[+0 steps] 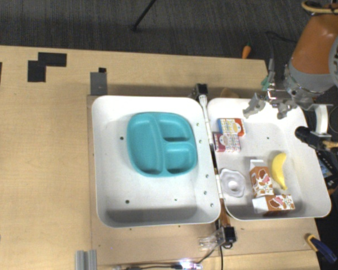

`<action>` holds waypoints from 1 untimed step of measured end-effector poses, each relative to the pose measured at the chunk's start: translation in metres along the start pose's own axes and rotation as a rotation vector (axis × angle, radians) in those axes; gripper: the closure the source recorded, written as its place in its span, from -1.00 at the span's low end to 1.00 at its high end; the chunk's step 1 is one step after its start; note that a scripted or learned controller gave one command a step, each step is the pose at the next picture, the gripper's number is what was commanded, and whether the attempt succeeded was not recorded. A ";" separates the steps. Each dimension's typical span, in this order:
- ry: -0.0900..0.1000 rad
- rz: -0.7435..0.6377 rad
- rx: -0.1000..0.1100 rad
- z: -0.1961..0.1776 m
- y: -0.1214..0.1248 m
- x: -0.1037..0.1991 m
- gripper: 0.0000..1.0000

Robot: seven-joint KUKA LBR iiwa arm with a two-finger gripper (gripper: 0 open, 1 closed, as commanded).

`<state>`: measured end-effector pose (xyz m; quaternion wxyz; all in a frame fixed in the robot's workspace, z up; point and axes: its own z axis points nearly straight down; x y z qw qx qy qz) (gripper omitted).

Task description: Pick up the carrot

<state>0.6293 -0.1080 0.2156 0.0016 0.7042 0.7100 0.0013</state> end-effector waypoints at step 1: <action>0.003 0.218 0.006 0.024 -0.030 0.080 -1.00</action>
